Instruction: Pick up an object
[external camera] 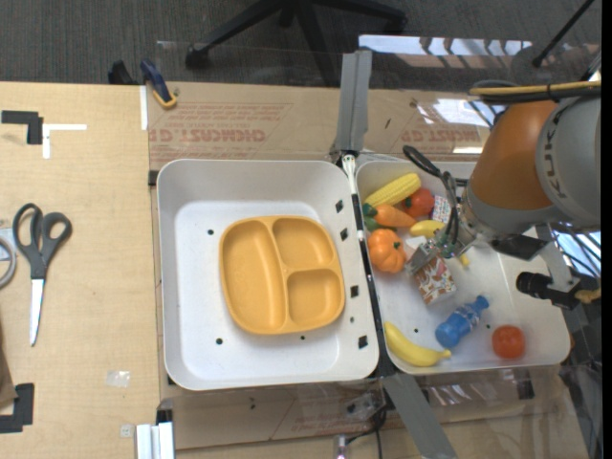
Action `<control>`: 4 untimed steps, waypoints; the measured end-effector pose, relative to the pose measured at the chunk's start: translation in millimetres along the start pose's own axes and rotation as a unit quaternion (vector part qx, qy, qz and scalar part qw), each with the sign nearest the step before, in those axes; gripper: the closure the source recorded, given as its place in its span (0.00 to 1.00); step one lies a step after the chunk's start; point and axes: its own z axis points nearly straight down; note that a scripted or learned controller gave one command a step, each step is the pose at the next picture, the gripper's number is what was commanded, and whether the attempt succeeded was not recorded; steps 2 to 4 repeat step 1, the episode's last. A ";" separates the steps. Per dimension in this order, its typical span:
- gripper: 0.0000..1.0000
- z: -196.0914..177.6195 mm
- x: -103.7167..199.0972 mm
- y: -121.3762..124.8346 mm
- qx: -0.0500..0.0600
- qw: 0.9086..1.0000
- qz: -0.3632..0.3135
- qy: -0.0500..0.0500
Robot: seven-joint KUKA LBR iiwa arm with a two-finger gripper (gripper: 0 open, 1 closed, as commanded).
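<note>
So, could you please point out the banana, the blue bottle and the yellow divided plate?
banana (pixel 413 348): camera view, middle of its curve.
blue bottle (pixel 457 324): camera view, its body.
yellow divided plate (pixel 251 280): camera view, large left compartment.

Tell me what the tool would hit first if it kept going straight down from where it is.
Most likely the small patterned carton, which lies right beneath the tool in the right bin. Depth is hard to judge from this slanted view.
</note>
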 end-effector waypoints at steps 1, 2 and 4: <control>1.00 -156.9 15.6 67.4 0.001 0.999 0.047 0.002; 1.00 -156.9 15.6 67.4 0.001 0.999 0.047 0.002; 1.00 -156.9 15.6 67.4 0.001 0.999 0.047 0.002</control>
